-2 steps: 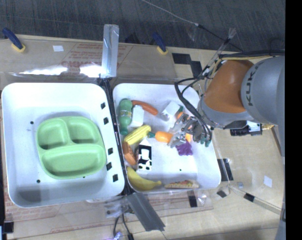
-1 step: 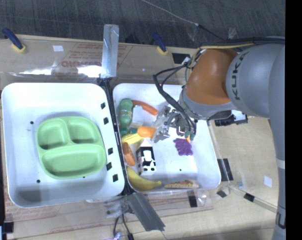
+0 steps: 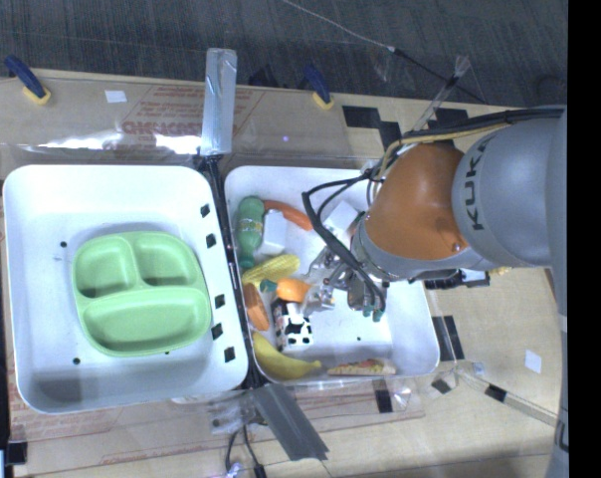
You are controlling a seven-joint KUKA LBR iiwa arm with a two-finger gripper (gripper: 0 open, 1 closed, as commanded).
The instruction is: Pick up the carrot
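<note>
Over the right-hand bin (image 3: 410, 337), the grey KUKA arm (image 3: 500, 197) hangs low, its gripper (image 3: 332, 289) poised among toy food near the bin's centre; whether the claw is open or closed cannot be told from here. The carrot (image 3: 287, 214) lies toward the bin's far side, beside a green bottle (image 3: 249, 224). Nearer lie a corn cob (image 3: 269, 266) and banana (image 3: 284, 362). A green divided plate (image 3: 139, 294) sits in the left bin (image 3: 32, 267).

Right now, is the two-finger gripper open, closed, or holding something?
Two-finger gripper: cannot be told; it sits low in the right white bin, beside the pile of toy food.
</note>
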